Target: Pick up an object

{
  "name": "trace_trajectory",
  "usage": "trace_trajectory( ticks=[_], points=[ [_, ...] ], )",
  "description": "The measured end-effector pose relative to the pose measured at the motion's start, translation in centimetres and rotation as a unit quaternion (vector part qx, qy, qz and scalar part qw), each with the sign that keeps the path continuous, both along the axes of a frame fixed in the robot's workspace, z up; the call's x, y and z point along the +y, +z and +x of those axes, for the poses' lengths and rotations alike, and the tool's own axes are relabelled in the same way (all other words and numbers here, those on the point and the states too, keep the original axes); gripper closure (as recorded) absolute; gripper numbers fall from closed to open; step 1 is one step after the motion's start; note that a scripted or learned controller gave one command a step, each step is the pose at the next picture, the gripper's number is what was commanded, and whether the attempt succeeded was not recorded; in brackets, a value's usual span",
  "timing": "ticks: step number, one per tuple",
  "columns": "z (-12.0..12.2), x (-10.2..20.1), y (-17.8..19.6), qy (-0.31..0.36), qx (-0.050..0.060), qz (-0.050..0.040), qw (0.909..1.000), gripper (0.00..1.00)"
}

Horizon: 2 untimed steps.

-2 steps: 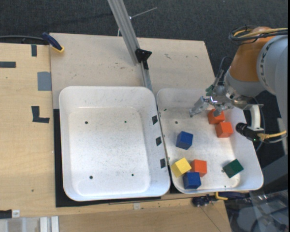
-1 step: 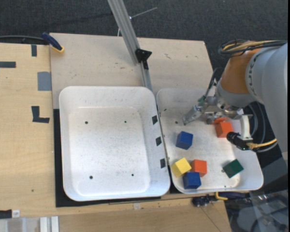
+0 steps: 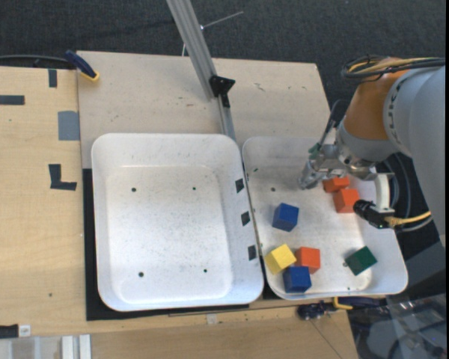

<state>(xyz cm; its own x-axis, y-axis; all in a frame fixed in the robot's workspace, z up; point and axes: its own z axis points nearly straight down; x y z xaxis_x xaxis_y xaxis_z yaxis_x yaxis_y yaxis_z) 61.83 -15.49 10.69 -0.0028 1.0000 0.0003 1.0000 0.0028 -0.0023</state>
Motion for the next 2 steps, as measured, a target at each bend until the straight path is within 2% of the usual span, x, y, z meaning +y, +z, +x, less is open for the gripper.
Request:
trace_trajectory(
  ticks=[2],
  points=[
    [0.8,1.6,11.2,0.000,-0.004,-0.0007,1.0000,1.00]
  ],
)
